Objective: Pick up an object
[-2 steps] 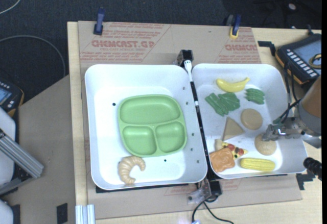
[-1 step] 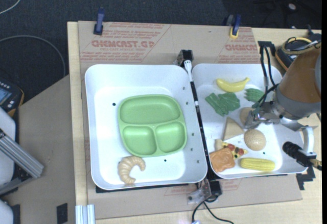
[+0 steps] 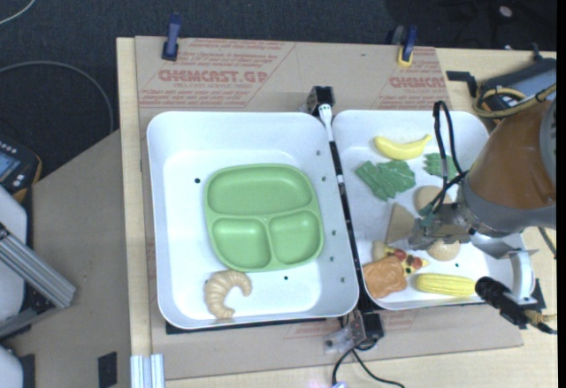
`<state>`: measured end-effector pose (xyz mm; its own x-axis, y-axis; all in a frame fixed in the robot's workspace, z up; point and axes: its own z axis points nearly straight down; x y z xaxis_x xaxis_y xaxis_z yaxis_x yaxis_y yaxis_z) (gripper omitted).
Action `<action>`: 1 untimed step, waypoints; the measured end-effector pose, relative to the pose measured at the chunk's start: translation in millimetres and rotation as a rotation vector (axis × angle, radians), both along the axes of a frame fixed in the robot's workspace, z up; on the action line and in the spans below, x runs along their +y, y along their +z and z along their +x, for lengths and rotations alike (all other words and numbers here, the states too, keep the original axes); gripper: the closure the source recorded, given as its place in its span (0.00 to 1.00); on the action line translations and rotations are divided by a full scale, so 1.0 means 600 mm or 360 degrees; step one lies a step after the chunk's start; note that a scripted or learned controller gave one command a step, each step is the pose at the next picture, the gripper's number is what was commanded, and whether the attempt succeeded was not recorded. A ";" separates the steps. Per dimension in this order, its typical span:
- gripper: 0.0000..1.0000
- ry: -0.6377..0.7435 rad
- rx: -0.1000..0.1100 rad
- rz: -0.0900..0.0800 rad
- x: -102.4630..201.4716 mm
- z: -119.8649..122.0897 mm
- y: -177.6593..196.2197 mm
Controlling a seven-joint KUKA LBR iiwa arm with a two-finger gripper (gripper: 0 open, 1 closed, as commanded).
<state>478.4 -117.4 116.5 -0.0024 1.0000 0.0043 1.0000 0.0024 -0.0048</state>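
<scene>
The right bin (image 3: 349, 139) holds a scatter of toy foods. A yellow banana (image 3: 401, 146) lies curved at its far side, a green leafy piece (image 3: 386, 177) sits just near of it, and a yellow corn cob (image 3: 445, 285) lies along the near edge with an orange-brown roast-chicken piece (image 3: 385, 277) to its left. A tan wedge (image 3: 400, 224) rests between the leafy piece and the chicken. The gripper (image 3: 435, 236) is down in the middle of this bin, just right of the wedge and just far of the corn; whether it is open, closed or gripping cannot be told. In the left bin (image 3: 168, 201) a green divided tray (image 3: 263, 216) lies centred, with a pale croissant (image 3: 226, 291) at the near left.
</scene>
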 end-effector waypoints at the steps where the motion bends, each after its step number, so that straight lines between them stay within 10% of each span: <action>1: 1.00 -0.0007 -0.0014 -0.0012 0.008 0.003 -0.052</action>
